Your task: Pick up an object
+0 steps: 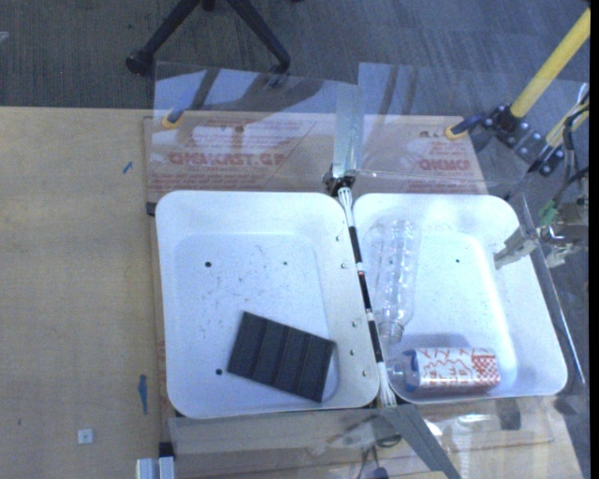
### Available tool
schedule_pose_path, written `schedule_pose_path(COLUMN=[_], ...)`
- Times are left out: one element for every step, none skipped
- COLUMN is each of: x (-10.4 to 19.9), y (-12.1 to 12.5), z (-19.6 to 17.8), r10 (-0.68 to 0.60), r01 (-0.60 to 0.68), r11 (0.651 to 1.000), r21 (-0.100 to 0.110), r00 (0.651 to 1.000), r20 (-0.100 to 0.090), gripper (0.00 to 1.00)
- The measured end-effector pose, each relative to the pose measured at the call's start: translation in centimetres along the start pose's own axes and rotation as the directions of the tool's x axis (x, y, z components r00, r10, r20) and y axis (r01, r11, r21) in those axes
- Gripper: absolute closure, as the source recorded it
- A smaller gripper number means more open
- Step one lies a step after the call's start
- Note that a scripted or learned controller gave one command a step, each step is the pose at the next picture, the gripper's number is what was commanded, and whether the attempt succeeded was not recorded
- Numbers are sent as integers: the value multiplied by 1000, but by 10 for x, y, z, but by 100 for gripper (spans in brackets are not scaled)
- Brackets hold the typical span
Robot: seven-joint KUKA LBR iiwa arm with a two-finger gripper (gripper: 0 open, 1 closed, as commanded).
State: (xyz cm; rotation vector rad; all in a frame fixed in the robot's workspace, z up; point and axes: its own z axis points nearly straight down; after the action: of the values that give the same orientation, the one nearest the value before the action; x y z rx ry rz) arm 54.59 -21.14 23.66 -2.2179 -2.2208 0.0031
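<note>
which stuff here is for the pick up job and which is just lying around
For the job:
- dark ridged block, left bin
- clear plastic bottle, right bin
- red and white can, right bin

Just lying about:
- yellow pole
- chair base
- wooden bench

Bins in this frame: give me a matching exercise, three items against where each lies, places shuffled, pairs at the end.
Items:
1. dark ribbed block
2. clear plastic bottle
3. red-and-white can

Places:
A. right bin, lying on its side along the near edge
B. left bin, near part, lying flat
C. right bin, lengthwise along the divider between the bins

Pairs: 1-B, 2-C, 3-A
</note>
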Motion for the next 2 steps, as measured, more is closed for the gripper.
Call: schedule_pose_path(x=[-12,-4], y=[-44,-67], z=[68,80], r10=[328,582], r01=[-328,-582], r11=[945,813], r21=[3,5], r00=[945,813], r20=[-2,0], gripper=[0,0])
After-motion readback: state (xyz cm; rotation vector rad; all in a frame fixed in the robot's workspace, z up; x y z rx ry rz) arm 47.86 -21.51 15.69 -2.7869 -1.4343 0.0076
